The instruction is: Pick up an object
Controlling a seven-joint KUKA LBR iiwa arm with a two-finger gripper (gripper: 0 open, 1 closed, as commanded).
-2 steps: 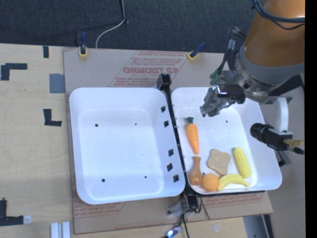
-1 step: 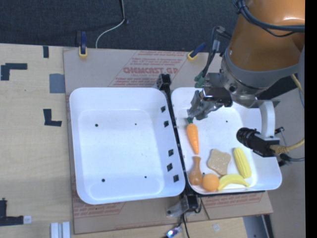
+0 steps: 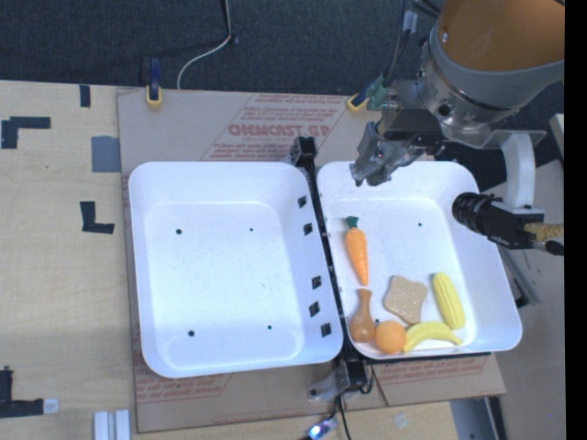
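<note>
- Objects for picking all lie in the right bin point(image 3: 477, 246); none of them sits between the fingers of the gripper point(image 3: 371, 174).
- That gripper hangs over the far left corner of the right bin, fingers pointing down and close together with nothing between them, so it looks closed on air.
- Above it rises the grey arm with its orange band point(image 3: 500, 16), entering from the right.
- Nearest the gripper, but well apart from it, is a toy carrot point(image 3: 357, 253), lying lengthwise with its green top toward the far side.
- Further toward the near edge a tan gourd-like piece point(image 3: 363, 316) lies just beside an orange ball-shaped fruit point(image 3: 390, 337).
- A slice of brown bread point(image 3: 405, 298) rests next to the orange fruit, touching or nearly so.
- A yellow banana point(image 3: 431, 336) curves along the near wall, and a corn cob point(image 3: 448, 300) lies just above it.
- To the left, the left bin point(image 3: 147, 246) adjoins the right one, joined along a black clipped seam.
- Both bins sit on a cardboard sheet point(image 3: 266, 131) printed in red.
</note>
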